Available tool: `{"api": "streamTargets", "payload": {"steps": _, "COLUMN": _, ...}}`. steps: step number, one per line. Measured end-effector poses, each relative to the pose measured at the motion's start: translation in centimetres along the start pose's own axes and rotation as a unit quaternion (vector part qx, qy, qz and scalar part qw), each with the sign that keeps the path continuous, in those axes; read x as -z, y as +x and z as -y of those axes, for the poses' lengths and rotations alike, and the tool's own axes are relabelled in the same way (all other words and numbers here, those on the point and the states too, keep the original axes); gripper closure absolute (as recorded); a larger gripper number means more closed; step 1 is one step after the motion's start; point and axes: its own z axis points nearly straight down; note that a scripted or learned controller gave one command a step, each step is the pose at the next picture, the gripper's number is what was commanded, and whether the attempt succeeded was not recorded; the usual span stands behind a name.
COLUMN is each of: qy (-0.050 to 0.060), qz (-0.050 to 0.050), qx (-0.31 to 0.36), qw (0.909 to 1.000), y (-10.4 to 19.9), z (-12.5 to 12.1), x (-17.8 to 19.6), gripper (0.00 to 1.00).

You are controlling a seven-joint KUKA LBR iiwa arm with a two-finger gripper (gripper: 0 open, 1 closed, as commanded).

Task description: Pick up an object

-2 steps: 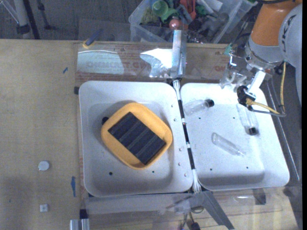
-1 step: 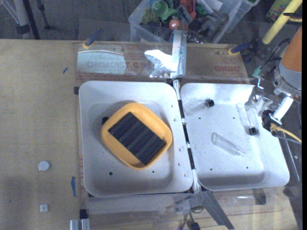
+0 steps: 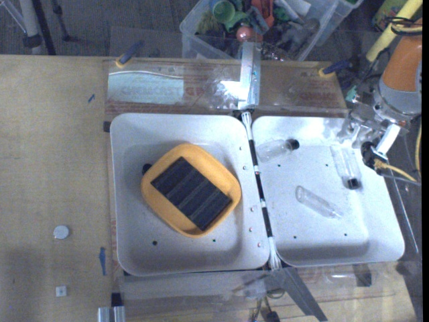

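A yellow rounded-square object [image 3: 190,188] with a dark ribbed panel on top lies in the left bin [image 3: 127,247]. Three clear plastic tubes rest in the right bin [image 3: 375,243]: one with a black cap [image 3: 276,148] near the far left, one [image 3: 318,201] in the middle, and one with a black cap [image 3: 346,169] toward the right. My gripper [image 3: 365,138] hangs over the right bin's far right corner, just above and right of that last tube. Nothing shows in its grasp.
The grey arm with its orange band [image 3: 405,66] comes in from the upper right, with cables [image 3: 392,170] trailing beside the bin's right rim. A clear tote of toys [image 3: 268,12] stands behind the bins. A small white disc [image 3: 61,232] lies on the bench at left.
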Motion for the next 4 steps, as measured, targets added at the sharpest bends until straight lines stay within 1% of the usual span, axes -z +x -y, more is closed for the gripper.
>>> {"api": "streamTargets", "payload": {"steps": 1, "qy": 0.000, "qz": 0.000, "qx": 0.000, "qw": 1.0000, "y": 0.1, "z": 0.0, "x": 0.0, "gripper": 0.00}}
{"api": "streamTargets", "payload": {"steps": 2, "qy": 0.000, "qz": -0.002, "qx": -0.001, "qw": 1.0000, "y": -0.9, "z": 11.5, "x": -5.6, "gripper": 0.00}}
{"api": "streamTargets", "payload": {"steps": 3, "qy": 0.000, "qz": -0.001, "qx": -0.014, "qw": 0.9999, "y": -0.9, "z": 11.8, "x": 11.6, "gripper": 0.00}}
{"api": "streamTargets", "payload": {"steps": 4, "qy": -0.003, "qz": -0.003, "qx": 0.004, "qw": 1.0000, "y": 6.0, "z": 13.2, "x": -5.5, "gripper": 0.00}}
